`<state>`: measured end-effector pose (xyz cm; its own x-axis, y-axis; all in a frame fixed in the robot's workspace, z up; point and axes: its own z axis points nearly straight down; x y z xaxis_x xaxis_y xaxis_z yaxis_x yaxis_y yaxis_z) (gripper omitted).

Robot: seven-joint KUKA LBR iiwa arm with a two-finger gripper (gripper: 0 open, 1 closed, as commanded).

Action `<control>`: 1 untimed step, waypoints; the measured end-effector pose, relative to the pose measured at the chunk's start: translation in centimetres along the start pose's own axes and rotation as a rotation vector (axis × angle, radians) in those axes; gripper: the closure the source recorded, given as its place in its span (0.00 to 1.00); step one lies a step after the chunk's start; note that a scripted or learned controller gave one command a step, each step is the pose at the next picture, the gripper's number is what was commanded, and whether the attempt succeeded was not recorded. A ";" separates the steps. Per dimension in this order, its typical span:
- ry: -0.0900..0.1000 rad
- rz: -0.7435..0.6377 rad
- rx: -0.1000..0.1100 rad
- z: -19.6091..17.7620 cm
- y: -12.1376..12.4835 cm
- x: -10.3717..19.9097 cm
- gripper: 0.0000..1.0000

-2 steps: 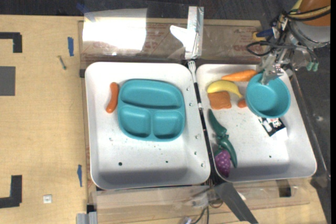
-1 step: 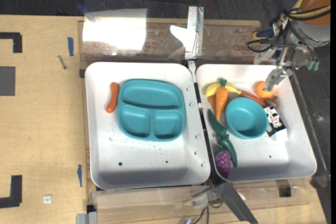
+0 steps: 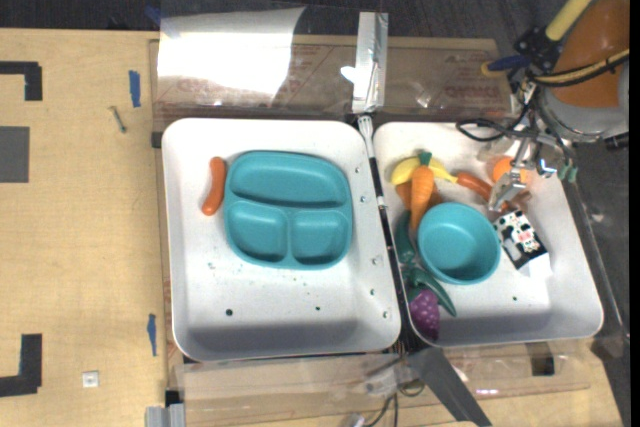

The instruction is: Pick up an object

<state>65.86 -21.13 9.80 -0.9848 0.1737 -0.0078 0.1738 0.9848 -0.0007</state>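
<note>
My gripper (image 3: 513,181) hangs low over the back right part of the right bin (image 3: 575,300). A small orange piece (image 3: 499,171) shows right against its tip; whether it is held is unclear. Just below the gripper lies a black-and-white spotted block (image 3: 521,239). A teal bowl (image 3: 458,242) sits in the middle of this bin. Behind it lie a carrot (image 3: 422,196), a yellow banana-like toy (image 3: 405,170) and a thin orange stick (image 3: 473,183). Purple grapes (image 3: 425,312) rest at the front left on a green item (image 3: 407,250).
The left bin (image 3: 185,245) holds a teal divided plate (image 3: 289,207) and an orange sausage (image 3: 213,186) along its left. A clear plastic sheet (image 3: 235,55) and a metal bracket (image 3: 371,60) stand behind the bins. Cables (image 3: 500,125) dangle near the wrist.
</note>
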 end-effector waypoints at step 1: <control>0.001 0.150 -0.002 1.0 5.4 3.4 0.00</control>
<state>63.46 -15.22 8.73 -0.9479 0.3186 -0.0062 0.3186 0.9479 0.0025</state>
